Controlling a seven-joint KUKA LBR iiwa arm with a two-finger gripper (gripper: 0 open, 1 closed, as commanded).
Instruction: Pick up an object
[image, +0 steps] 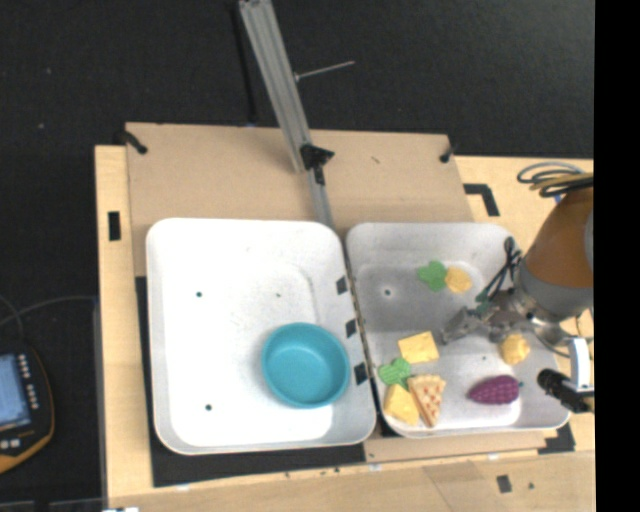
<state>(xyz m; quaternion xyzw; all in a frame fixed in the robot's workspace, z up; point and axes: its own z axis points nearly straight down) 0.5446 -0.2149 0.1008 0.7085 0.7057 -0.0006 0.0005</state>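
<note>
Your claw hangs low over the middle of the right bin; whether its fingers are spread or pinched, you cannot tell.

Nothing shows between them. Just left of it lies a yellow block; a yellow lump sits to its right, a purple grape bunch below-right, a green piece above. Well to its left, a blue bowl rests in the left bin.
</note>
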